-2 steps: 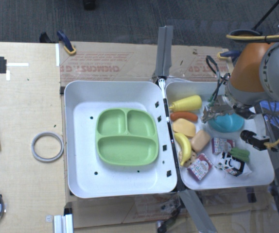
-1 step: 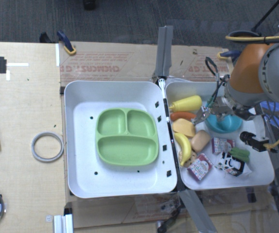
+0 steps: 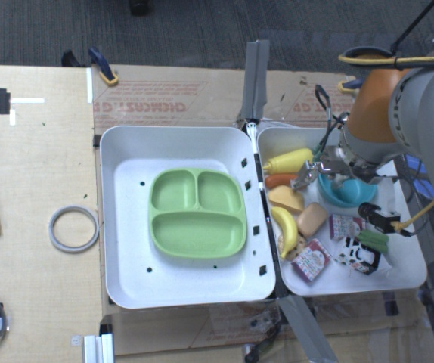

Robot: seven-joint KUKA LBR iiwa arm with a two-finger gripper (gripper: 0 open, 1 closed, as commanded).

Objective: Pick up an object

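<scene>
Pincer [image 3: 313, 174] low in right white bin [image 3: 406, 274]; finger state cannot be told. Just beside it, right: blue plastic bowl [image 3: 345, 193]. Above-left, close: yellow corn-shaped toy [image 3: 289, 159]. Below-left: yellow banana [image 3: 284, 231]. Well left: green divided plastic plate [image 3: 198, 213] in left white bin [image 3: 119, 218].

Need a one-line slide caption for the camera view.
Gripper low over the cluttered right bin; green divided plate in left bin.

I've got the divided plate [image 3: 198, 212] sitting in the left bin [image 3: 119, 225]; banana [image 3: 284, 230], bowl [image 3: 345, 193] and packets are piled in the right bin [image 3: 406, 274].
</scene>
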